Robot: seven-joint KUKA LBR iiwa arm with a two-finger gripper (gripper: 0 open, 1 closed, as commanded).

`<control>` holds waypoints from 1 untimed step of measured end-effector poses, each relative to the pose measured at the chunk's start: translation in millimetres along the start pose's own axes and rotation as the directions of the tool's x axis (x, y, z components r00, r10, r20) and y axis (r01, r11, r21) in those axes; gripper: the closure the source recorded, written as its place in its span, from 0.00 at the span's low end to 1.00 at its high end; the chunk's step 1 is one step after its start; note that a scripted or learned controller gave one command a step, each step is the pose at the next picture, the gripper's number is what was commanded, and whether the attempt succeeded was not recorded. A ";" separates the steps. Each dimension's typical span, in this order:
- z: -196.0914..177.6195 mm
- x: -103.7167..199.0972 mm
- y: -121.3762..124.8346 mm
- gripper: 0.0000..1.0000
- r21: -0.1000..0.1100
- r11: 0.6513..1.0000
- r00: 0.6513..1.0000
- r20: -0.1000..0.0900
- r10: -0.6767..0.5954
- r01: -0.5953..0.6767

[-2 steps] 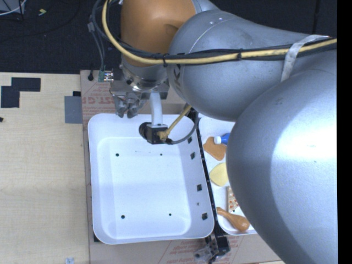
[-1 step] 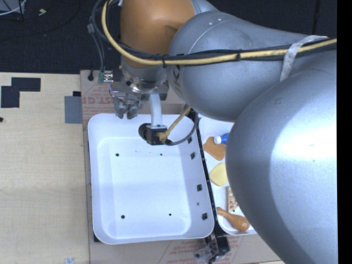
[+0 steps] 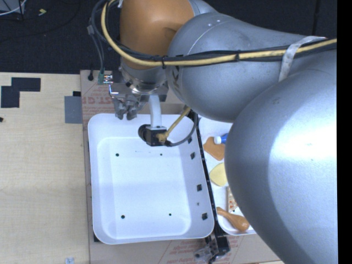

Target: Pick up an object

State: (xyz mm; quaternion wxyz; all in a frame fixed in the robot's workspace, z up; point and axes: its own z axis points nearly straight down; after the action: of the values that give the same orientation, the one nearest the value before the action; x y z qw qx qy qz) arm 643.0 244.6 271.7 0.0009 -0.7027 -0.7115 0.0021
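Grey arm (image 3: pixel 264 92) overhangs right bin (image 3: pixel 223 224); pincer (image 3: pixel 126 113), pressed together, hovers at left bin's far rim (image 3: pixel 110 117)

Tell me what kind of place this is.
Likely a robot lab's bin-picking cell: a grey arm reaches over two shallow white bins, the left bin and right bin, the right one holding small items, on a bench with black marker patches.

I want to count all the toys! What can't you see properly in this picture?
- Right bin, camera view: mostly hidden under the big grey arm.
- Yellow-orange objects there: partly covered by the arm, so no sure count.
- Gripper: too small to tell whether it holds anything.
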 end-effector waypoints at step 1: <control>-8.0 0.1 0.1 1.00 -0.002 1.000 1.000 -0.001 -0.001 0.001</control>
State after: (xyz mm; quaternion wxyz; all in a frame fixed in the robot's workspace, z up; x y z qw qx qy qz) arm 643.2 244.6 279.7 0.0006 -0.7024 -0.7118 0.0012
